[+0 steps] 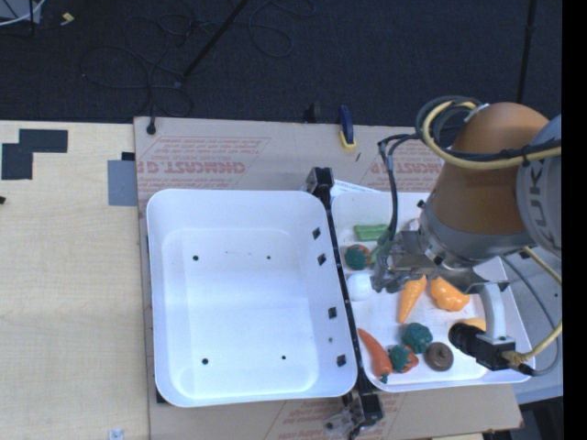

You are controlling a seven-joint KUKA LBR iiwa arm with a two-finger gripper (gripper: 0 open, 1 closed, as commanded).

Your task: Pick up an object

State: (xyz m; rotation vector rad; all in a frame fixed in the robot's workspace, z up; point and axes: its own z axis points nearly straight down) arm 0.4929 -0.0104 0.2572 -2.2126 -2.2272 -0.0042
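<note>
Hovering low in the right bin (514,333), your claw (390,269) sits beside the orange carrot (411,299); open or closed, cannot tell. Crowded toys around it, so you risk nudging the green piece (356,258) or closing on nothing. Left bin (183,291) sits alongside on a cardboard-covered worktop (220,159), cables on dark floor behind.

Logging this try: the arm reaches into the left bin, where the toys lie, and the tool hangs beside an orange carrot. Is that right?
Not quite: it is the right bin, not the left. The camera view shows the toys lying there, with the tool hanging beside the orange carrot.
</note>
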